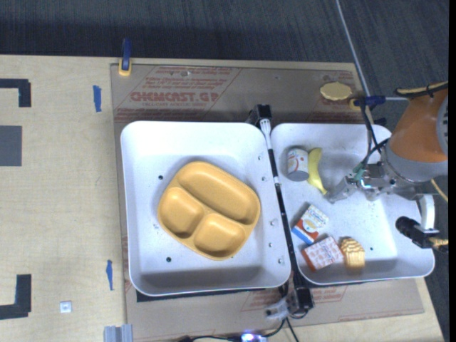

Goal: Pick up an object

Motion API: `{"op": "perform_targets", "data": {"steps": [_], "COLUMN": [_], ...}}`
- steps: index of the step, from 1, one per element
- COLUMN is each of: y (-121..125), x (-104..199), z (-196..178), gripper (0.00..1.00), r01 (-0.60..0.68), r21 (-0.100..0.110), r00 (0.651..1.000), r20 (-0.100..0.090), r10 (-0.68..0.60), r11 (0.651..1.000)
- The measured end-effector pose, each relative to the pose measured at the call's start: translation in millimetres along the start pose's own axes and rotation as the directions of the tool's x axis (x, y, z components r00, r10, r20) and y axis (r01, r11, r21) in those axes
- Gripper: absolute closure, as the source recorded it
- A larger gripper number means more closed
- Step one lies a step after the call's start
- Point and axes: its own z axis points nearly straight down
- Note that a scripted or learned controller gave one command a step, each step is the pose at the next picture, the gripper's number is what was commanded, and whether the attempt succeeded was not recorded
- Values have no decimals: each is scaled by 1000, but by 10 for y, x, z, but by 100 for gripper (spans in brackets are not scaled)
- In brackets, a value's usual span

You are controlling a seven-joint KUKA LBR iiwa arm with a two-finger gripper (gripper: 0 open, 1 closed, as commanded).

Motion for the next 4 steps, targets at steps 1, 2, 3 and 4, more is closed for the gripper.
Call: {"op": "perform_targets", "data": {"steps": [1, 2, 3, 4], "y": [-846, -834, -818, -819], "x": [234, 647, 669, 668], "z": [-1, -20, -115, -115], "gripper": [0, 0, 100, 0], "r01": [0, -5, -3, -4], "r21": [0, -7, -11, -10], "r00": [1000, 1000, 1000, 1000], "r20": [-1, 10, 6, 6], "r10": [0, 5, 3, 4], "r11": [1000, 1000, 1000, 1000]}}
